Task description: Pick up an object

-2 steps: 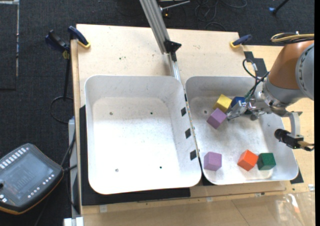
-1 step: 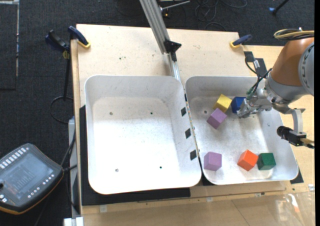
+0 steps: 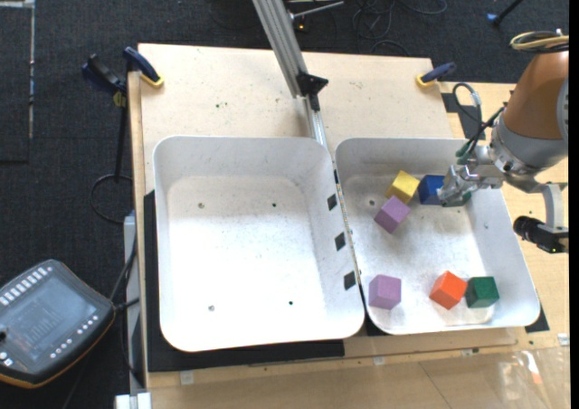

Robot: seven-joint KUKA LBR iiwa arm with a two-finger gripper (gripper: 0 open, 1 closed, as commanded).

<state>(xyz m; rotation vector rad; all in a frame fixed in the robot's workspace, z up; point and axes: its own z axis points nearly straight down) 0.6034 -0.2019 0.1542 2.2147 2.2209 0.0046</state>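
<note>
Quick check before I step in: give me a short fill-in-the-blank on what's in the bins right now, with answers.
1. All the blocks lie in the ___ bin.
2. The gripper is right beside the ___ block, which touches the yellow block.
3. The number of purple blocks is ___.
4. The orange block sits next to the ___ block.

Answers: right; blue; two; green

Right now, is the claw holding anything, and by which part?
Cannot be told: the claw sits against the blue cube, beside the yellow cube.
</note>
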